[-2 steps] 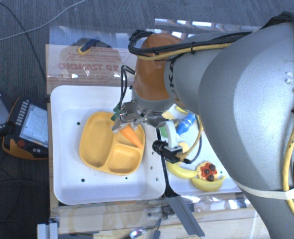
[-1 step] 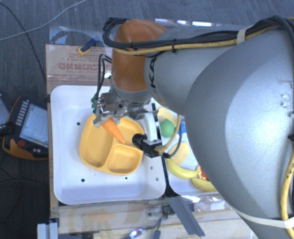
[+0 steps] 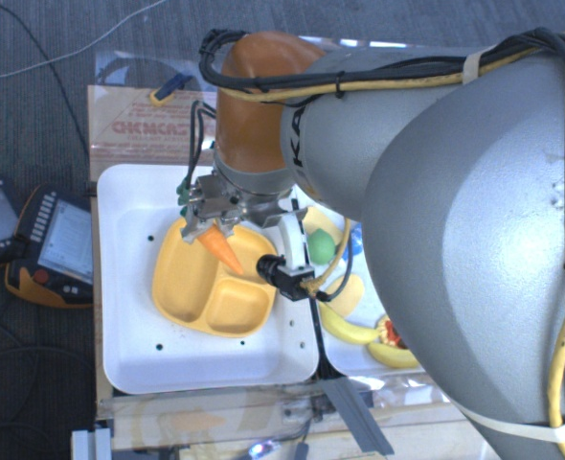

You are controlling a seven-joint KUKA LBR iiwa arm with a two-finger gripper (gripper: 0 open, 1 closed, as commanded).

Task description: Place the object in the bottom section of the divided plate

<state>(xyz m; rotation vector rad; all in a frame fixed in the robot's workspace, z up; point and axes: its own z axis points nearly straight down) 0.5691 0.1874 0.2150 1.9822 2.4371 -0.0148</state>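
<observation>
i see the hand (image 3: 217, 220) clamped on the toy carrot (image 3: 221, 248), hanging tip-down over the yellow divided plate (image 3: 192, 290), at its upper section; i judge it needs carrying toward the bottom section before release.

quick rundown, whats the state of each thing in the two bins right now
carrot: tilted, at the gripper's tip, over the upper part of the plate; grip unclear
divided plate: flat in the left bin, its bottom sections bare
gripper: low over the plate's upper edge
left bin: holds the plate
banana: lying in the right bin
green object: in the right bin, partly hidden by the arm
</observation>
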